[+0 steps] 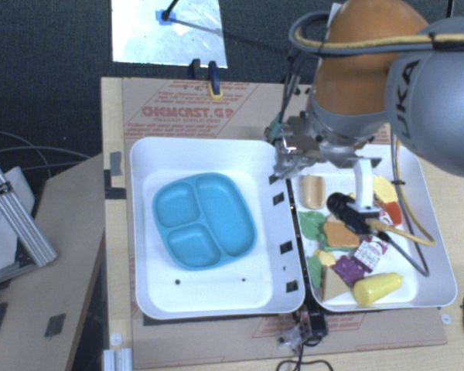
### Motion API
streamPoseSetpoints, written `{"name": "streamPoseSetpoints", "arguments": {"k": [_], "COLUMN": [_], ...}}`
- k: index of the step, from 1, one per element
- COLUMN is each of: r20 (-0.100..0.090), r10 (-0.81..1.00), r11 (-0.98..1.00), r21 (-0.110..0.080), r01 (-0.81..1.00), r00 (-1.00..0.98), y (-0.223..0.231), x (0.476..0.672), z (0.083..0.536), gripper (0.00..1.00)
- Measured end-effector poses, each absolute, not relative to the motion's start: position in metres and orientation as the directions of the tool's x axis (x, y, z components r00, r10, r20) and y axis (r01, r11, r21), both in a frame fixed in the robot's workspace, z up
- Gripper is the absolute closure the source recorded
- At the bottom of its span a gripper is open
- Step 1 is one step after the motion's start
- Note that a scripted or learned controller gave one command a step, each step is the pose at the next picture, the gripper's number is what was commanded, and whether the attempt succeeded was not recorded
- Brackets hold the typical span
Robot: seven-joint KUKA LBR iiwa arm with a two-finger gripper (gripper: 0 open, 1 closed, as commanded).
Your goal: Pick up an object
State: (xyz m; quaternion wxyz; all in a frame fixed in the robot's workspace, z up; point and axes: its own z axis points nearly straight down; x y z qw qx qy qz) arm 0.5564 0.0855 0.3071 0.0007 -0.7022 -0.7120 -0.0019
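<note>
The right bin (pixel 441 273) holds a heap of toy food: a tan bread-like roll (pixel 315 192), a green leafy piece (pixel 312 224), an orange piece (pixel 342 235), a purple piece (pixel 348 269), a yellow piece (pixel 377 287), a red-and-white packet (pixel 370 252), and yellow (pixel 383 187) and red (pixel 392 212) bits at the right. The grey and orange arm (pixel 363 60) hangs over the bin's far end. Its gripper (pixel 288 161) sits low by the wall between the two bins, just left of and above the tan roll. Nothing is visibly held.
The left bin (pixel 151 292) carries a blue divided plate (pixel 204 219). Cardboard (pixel 185 113) lies under both bins, with two clamps (pixel 205 74) at its far edge. A shiny sheet (pixel 168 22) lies beyond. Aluminium framing (pixel 11 215) stands at the left.
</note>
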Motion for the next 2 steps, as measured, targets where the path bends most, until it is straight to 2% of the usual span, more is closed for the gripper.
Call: {"name": "streamPoseSetpoints", "arguments": {"k": [2], "r20": [0.001], "r10": [1.0], "r11": [0.015], "r21": [0.005], "r01": [1.0], "r00": [-0.015], "y": [0.079], "x": [0.558], "z": [0.328], "gripper": [1.0]}}
